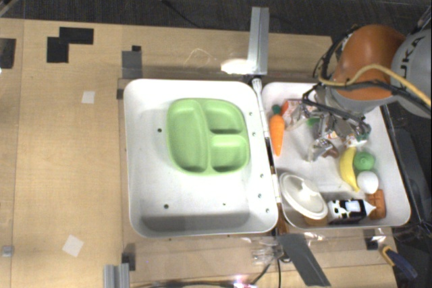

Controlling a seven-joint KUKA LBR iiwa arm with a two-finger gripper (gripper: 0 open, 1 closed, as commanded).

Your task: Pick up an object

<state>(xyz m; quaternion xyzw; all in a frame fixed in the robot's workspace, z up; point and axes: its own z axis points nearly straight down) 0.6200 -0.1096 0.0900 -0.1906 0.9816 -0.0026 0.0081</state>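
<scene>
The grey arm comes in from the right, its orange band (368, 50) above the wrist, over the far part of the right bin (399, 202); the gripper (329, 143) hangs low inside that bin, its metal fingers pointing down toward the bin floor, and whether they are spread or pressed together cannot be told from this slant; nothing can be seen between them. Just left of the gripper lies a carrot (277, 133), orange with a green top, lengthways along the bin's left wall; to the gripper's right and a little nearer lie a yellow banana (347, 168), a green ball-like object (364, 160) touching it, and a white egg-like object (368, 181) just beside both. At the near left of this bin sits a white bowl (302, 195), tilted; beside it, along the near wall, a small black and white carton (347, 210) and a brown object (379, 204) at the near right corner. The left bin (145, 165) holds a green divided plate (206, 135), lying flat toward its far middle. Both bins stand on a light wooden bench (61, 165).
</scene>
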